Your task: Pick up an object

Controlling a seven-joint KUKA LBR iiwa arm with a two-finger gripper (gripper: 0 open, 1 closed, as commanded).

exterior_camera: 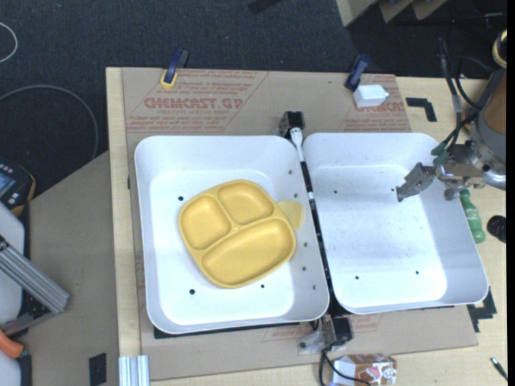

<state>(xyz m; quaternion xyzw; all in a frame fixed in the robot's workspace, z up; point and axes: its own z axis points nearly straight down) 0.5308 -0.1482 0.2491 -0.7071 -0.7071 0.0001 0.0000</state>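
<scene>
Yellow divided plate lying flat in left bin, tilted askew, near bin centre. Gripper hovering over upper right part of right bin, well apart from plate. Finger state: cannot tell. Nothing visibly held.

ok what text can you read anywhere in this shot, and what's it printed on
"CHEMCAST GP", red print on the brown paper-faced board under the bins, at upper left; the last letters are unsure.
More red print on the same sheet at upper right, by the white block: too blurred to read.
Nothing readable on the yellow tray.
</scene>
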